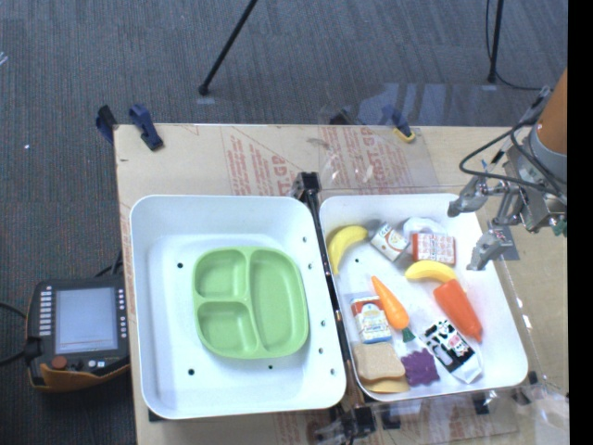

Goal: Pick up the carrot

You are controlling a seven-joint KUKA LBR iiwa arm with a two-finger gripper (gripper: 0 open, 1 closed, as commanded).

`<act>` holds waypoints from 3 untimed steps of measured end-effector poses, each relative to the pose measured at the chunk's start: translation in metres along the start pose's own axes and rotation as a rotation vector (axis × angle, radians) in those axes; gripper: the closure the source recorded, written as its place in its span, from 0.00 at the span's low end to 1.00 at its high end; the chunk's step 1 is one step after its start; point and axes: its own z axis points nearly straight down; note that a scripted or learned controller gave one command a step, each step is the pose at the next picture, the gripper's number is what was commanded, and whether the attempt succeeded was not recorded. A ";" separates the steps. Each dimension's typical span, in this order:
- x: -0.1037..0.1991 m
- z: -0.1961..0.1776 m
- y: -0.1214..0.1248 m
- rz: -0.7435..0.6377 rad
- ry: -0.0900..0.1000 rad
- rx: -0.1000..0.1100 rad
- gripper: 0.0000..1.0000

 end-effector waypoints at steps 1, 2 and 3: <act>0.009 0.116 0.050 0.010 0.015 -0.005 0.00; 0.028 0.180 0.085 0.113 -0.010 0.003 0.00; 0.023 0.166 0.088 0.105 -0.028 0.003 1.00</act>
